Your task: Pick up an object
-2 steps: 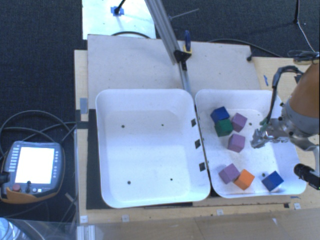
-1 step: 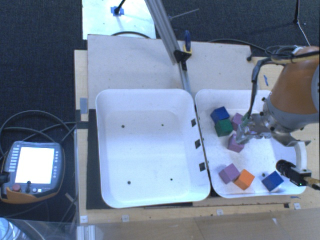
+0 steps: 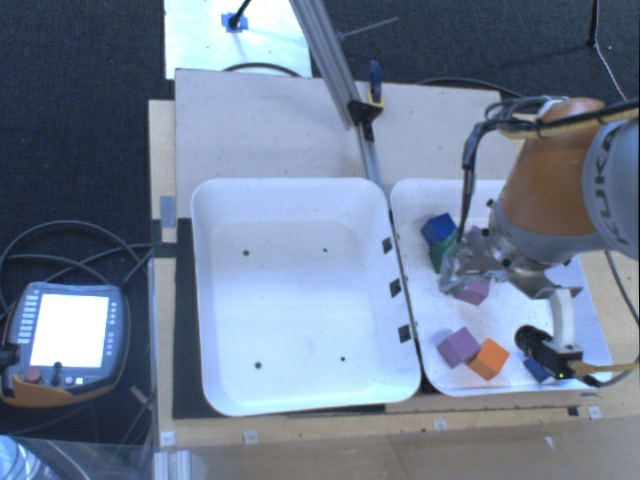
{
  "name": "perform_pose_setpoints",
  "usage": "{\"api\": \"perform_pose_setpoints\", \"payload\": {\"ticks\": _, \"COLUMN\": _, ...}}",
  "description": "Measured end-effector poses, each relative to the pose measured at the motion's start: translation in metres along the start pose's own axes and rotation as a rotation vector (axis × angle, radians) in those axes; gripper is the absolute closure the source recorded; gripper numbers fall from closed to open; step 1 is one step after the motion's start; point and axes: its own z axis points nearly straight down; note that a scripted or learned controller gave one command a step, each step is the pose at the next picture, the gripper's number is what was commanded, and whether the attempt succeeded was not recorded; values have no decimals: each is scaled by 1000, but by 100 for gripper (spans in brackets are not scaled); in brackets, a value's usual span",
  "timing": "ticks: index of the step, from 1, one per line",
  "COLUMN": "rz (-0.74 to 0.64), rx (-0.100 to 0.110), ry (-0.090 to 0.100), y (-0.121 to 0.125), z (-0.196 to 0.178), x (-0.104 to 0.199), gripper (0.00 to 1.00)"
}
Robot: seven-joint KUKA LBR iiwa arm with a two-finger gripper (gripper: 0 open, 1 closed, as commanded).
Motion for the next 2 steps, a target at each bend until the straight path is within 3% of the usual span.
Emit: {"api": "perform_pose_setpoints", "payload": {"ticks": 2, "rz": -2, "rx": 0, "ry": 1, "y": 14, "z": -12, "x": 114, "gripper": 100}}
